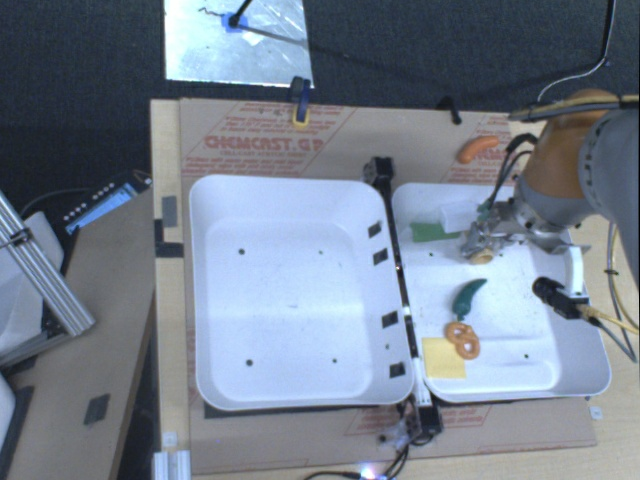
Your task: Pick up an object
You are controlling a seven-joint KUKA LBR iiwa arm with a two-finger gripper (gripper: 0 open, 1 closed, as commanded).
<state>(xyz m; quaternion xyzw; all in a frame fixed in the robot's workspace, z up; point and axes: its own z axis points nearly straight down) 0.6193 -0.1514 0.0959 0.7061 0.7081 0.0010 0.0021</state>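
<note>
**Gripper low in the right bin, over a small tan piece**

From the overhead camera, we have the arm (570,163) reaching in from the right, and the gripper (484,236) is down in the right bin (585,373), near its far side. Directly under the fingertips sits a small tan object (482,257), touching or nearly touching them. Whether the fingers are spread or closed, we cannot tell; they blur into the wrist hardware, and nothing is visibly clamped between them.

Just to the left lies a green flat piece (428,231). Nearer the camera we see a teal curved piece (468,295), an orange pretzel shape (463,339) and a yellow square (444,358), the last two touching. The left bin (215,368) sits beside it.

Our judgement: the grasp is at hand. To do it well, we want the fingers straddling the tan piece squarely, seated close to the floor before closing, then a straight lift. The risk is a pinch on the edge that squirts it sideways.
</note>
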